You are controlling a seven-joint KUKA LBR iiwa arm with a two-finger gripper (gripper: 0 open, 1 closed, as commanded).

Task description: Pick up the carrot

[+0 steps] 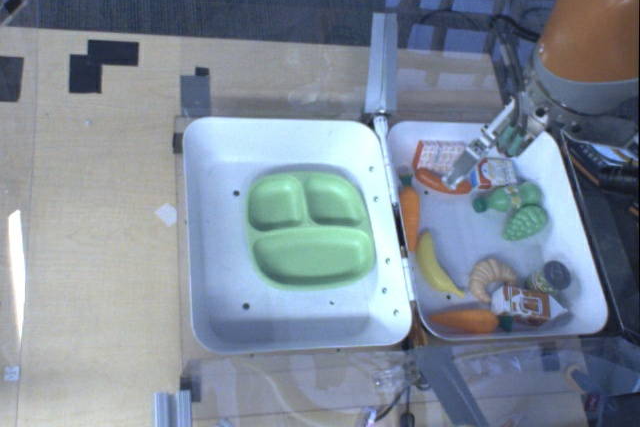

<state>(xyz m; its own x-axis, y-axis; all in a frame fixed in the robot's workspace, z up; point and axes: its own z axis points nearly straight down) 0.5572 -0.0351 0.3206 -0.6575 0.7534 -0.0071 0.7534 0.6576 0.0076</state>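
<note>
The carrot (410,213) is a slim orange piece with a green top. It lies lengthwise against the left wall of the right bin (590,265). My gripper (480,158) hangs over the back of that bin, above a red-and-white packet (438,156) and a small carton (497,174). It is up and to the right of the carrot, well apart from it. Nothing shows held in it.
In the right bin lie a banana (437,263), a croissant (492,276), a green grape bunch (526,220), a dark can (553,275), a juice box (526,305) and a stubby orange piece (463,320) at the front. A green divided plate (310,227) sits in the left bin (215,215).
</note>
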